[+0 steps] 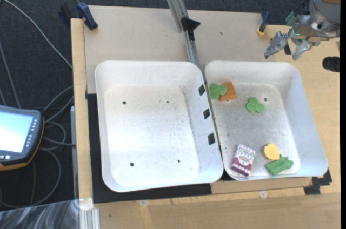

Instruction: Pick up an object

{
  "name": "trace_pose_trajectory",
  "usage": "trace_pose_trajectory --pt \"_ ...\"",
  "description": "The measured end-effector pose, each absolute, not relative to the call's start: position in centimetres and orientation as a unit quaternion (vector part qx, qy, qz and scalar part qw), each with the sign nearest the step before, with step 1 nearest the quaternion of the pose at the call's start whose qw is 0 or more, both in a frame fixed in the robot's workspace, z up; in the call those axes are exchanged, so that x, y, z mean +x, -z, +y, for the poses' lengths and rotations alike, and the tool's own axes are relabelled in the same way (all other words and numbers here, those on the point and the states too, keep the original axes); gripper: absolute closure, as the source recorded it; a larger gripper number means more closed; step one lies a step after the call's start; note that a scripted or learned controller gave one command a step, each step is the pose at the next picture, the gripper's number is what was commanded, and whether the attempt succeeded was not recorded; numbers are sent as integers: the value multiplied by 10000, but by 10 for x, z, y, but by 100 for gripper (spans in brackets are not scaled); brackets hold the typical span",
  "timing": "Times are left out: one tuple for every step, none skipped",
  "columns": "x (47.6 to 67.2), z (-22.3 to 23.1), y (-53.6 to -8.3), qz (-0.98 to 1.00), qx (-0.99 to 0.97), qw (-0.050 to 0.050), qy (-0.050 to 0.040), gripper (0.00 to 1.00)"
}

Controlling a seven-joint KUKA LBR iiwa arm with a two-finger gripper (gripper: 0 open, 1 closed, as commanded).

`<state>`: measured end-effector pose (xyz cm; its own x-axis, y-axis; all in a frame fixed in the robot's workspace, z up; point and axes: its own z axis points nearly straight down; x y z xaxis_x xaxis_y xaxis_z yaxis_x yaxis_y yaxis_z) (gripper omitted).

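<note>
Three green pieces [279, 165] and one pink packet [243, 159]; claw [287, 47] spread wide, empty.

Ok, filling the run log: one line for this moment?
gripper: open, above right bin's far rim | holding: nothing | right bin: six small items | phase: pre-approach

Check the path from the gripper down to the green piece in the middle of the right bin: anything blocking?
Nothing visible. The gripper hangs above the bench beyond the right bin's far rim, jaws open and holding nothing. The green piece lies alone on the bin floor, apart from the orange block.
</note>
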<state>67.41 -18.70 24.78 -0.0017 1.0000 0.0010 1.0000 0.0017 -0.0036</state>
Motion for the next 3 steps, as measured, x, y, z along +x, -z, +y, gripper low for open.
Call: trace_pose_trajectory --pt "674 -187 -248 -7076 -7066 15 -13 0" --pt "671 -187 -185 -7073 -7070 33 -23 0" --pt "660 -187 -127 -7069 -7073 35 -24 0"
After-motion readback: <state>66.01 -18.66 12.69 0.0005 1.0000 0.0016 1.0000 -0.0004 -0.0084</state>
